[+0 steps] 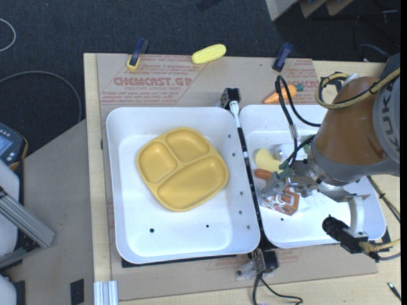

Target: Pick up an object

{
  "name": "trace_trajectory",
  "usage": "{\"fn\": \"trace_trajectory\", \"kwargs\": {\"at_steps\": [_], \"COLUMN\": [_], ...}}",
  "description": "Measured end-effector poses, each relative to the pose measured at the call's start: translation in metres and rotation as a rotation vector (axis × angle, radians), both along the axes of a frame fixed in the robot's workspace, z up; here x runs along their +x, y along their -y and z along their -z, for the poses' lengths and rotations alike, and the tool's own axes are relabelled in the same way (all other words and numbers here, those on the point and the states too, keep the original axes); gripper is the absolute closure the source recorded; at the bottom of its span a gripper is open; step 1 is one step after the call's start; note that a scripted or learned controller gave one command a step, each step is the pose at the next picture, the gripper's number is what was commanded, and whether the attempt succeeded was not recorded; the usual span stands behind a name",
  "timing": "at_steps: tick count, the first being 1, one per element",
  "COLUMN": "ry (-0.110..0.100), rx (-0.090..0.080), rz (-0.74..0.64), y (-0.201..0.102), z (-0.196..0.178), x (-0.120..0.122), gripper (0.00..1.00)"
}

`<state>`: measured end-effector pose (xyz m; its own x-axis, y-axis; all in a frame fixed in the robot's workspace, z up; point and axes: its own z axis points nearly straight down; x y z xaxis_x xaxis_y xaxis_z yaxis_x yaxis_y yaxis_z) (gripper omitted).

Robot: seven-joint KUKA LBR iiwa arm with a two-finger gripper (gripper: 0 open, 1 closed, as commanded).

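The right bin (318, 234) holds a small cluster of objects at its left side: a pale yellow piece (267, 158), an orange piece (262, 173) just below it, and a red-and-white patterned packet (283, 201). My gripper (280, 184) is low over this cluster, between the orange piece and the packet, and it covers part of them. The grey arm with its orange band (350, 132) hides the middle of the right bin. The left bin (127, 221) holds a yellow divided plate (183, 168).
A yellow banana-shaped toy (208, 54) and an orange toy (280, 96) lie on the board behind the bins. Blue clamps (137, 53) (282, 56) sit at the board's far edge. Black cables (289, 116) hang over the right bin. The black divider (245, 164) separates the bins.
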<state>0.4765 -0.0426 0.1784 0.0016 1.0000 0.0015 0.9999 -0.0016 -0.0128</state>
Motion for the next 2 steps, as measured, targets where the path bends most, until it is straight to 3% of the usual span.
{"fn": "trace_trajectory", "kwargs": {"at_steps": [1,2], "ry": [0.016,0.033], "rx": [-0.002,0.002], "rz": [0.000,-0.009], "y": [0.000,-0.052], "z": [-0.017,-0.183], "x": [0.003,0.005], "gripper": [1.00,1.00]}}
